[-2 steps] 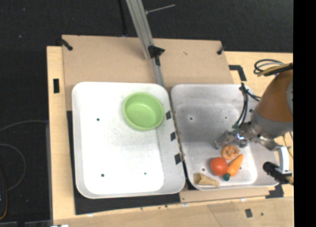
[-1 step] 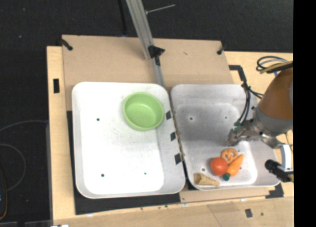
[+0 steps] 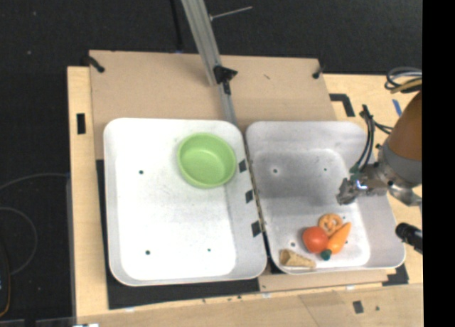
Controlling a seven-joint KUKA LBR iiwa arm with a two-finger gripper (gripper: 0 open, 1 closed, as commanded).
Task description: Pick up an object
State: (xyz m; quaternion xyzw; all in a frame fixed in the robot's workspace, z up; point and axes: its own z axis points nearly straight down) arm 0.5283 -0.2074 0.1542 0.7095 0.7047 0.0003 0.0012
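Hovering my claw [image 3: 350, 192] over the right bin [image 3: 298, 148], I'm in the approach step; whether it is released or clenched I cannot tell. Next I must drop toward the tomato [image 3: 314, 239], just below the claw beside the carrot [image 3: 339, 236]. My arm reaches in from the right, wrist down.

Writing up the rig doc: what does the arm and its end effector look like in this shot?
An orange-brown rounded arm segment above a grey wrist section. Thin dark cables loop down beside it to a small grey metal gripper. Its detail is too small and blurred to make out.
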